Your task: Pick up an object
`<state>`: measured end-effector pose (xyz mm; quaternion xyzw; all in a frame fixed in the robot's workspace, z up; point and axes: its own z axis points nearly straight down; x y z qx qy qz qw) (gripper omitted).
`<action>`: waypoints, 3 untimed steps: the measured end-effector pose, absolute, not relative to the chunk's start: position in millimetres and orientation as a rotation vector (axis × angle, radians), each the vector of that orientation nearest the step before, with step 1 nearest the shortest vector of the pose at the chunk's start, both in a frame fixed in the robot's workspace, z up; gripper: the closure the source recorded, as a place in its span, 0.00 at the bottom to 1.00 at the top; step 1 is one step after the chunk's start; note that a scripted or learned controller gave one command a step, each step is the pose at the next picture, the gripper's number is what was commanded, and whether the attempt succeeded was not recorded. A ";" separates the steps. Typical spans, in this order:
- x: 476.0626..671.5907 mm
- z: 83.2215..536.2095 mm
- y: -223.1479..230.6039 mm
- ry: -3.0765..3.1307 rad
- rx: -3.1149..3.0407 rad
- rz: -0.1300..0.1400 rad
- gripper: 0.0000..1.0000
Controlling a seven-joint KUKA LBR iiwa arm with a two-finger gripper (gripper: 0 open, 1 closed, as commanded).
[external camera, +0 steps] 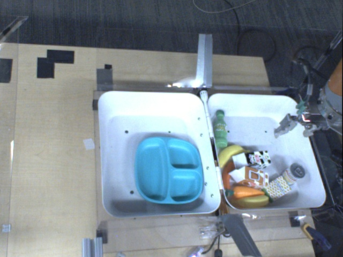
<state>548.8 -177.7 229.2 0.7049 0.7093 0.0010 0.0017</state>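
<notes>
Pale wood surface [53, 159] carries two white bins, and the hand [293, 123], its fingers apart and holding nothing, hangs over the right bin [252, 108], toys heaped below-left of it.

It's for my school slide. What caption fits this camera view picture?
Robot gripper hovers over the right bin of toys; blue tray sits in the left bin.

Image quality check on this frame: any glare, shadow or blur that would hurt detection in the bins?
Camera view: lighting even; mild glare on the metal divider post and left bin's back rim; soft shadow under the blue tray; gripper at right edge slightly blurred; cluttered items in right bin small, labels unreadable.
</notes>
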 end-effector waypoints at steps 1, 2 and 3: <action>582.3 276.3 -181.7 2.245 2.189 0.005 0.00; 523.3 168.2 -143.0 2.644 1.689 0.003 0.00; 508.5 121.1 -109.4 2.764 1.402 0.019 0.00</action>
